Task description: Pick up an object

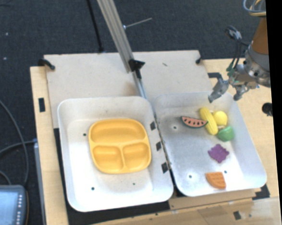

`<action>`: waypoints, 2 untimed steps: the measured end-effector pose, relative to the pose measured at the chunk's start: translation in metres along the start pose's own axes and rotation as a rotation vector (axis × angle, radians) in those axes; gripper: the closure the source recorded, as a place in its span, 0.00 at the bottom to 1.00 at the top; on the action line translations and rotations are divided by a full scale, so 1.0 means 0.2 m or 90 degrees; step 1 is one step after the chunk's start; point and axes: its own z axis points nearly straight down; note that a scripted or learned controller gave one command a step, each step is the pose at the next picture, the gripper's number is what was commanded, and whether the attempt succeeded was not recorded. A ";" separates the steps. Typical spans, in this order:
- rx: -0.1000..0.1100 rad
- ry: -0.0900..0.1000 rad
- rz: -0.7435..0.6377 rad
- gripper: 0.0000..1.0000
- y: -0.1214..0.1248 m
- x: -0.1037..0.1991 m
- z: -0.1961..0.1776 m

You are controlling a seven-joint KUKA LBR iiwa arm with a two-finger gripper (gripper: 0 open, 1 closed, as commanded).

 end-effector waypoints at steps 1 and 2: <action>0.000 0.000 0.000 0.00 0.00 0.00 0.00; 0.002 0.000 0.002 0.00 0.00 -0.01 0.21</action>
